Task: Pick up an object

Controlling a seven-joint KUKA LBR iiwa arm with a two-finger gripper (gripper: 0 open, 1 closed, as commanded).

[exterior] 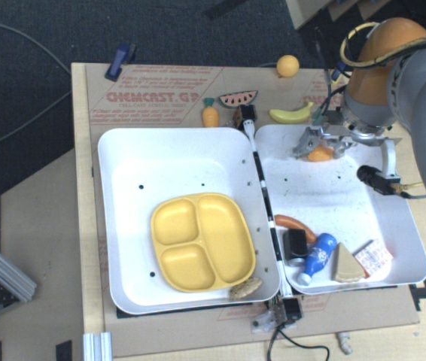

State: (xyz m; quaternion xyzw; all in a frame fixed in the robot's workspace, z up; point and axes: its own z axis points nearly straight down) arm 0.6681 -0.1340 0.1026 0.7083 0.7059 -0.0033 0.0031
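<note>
My gripper [323,146] is low over the far end of the right bin [394,224], open, with its fingers straddling a small orange fruit [320,156] that rests on the bin floor. The fruit's upper part is hidden by the gripper. At the near end of the same bin lie an orange-red sausage [294,224], a black block [296,244], a blue bottle [317,257], a tan wedge [345,265] and a red-and-white packet [374,258].
A yellow divided plate [199,242] fills the middle of the left bin [123,201], with a brown cookie [244,288] at its front rim. Behind the bins lie a banana [291,113], a watermelon slice [239,98], a small carrot [210,116] and an orange ball [288,66].
</note>
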